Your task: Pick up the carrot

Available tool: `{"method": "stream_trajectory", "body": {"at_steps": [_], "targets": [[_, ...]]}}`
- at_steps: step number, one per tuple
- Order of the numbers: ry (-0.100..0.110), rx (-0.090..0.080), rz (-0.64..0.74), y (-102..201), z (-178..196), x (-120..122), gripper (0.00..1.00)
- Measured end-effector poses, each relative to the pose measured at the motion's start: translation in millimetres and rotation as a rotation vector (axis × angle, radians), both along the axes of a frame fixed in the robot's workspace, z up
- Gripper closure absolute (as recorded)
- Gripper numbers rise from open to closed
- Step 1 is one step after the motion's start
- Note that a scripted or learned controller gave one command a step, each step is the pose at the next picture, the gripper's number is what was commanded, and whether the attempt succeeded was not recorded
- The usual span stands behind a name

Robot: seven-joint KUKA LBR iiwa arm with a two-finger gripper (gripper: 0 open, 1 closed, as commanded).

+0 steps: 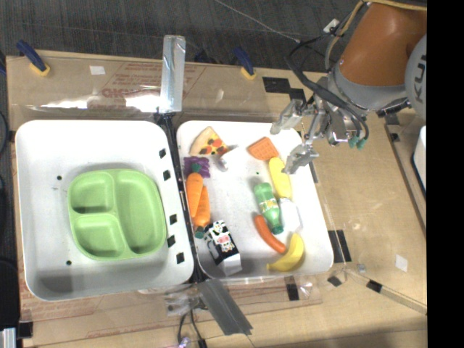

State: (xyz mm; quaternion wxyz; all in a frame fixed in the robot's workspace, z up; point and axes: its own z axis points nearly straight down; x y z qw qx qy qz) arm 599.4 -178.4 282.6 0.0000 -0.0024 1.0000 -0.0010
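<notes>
The carrot [197,201] is a long orange piece lying along the left wall of the right bin [319,223], just below a purple toy [196,167]. My gripper [283,149] hangs over the bin's far right corner, well to the right of the carrot. It is open with nothing between its fingers. One fingertip [276,127] is near an orange wedge [262,148], the other above a yellow piece [280,177].
The right bin also holds a pizza slice [209,142], a green bottle [267,203], a smaller red-orange stick [270,234], a banana [290,254] and a black-and-white carton [222,242]. The left bin [36,151] holds a green divided plate [116,212].
</notes>
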Motion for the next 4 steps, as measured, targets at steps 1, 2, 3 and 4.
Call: {"method": "stream_trajectory", "body": {"at_steps": [1, 2, 3, 4], "targets": [[0.011, 0.005, -0.070, -1.1, -154.4, -64.2, 0.00], [0.003, 0.003, -0.115, 21.3, -191.7, -108.5, 0.00], [0.000, 0.003, -0.104, 23.1, -180.8, -106.1, 1.00], [-0.008, 0.000, 0.030, 47.6, -71.1, -116.8, 1.00]]}}
